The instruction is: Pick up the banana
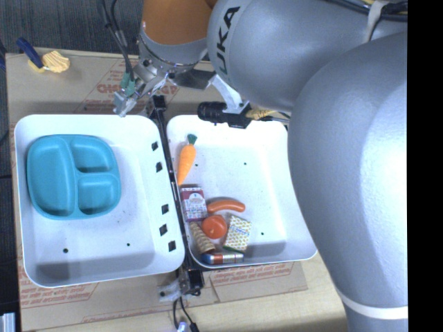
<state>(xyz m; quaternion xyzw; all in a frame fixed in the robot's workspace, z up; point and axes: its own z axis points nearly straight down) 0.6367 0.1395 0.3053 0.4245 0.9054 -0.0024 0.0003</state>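
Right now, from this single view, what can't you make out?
1. Right bin, its right part: camera view, covered by the arm; what lies beneath cannot be told.
2. Packets at that bin's near end: camera view, labels too small to read.
3. Yellow-and-blue thing at the far left of the bench: camera view, small and blurred; its kind is unclear.

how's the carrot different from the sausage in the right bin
The carrot tapers to a point and has a green top; the sausage is rounded at both ends, redder, with no green. The carrot lies along the left wall of the right bin; the sausage lies crosswise, nearer its middle. Both lie flat in that bin.
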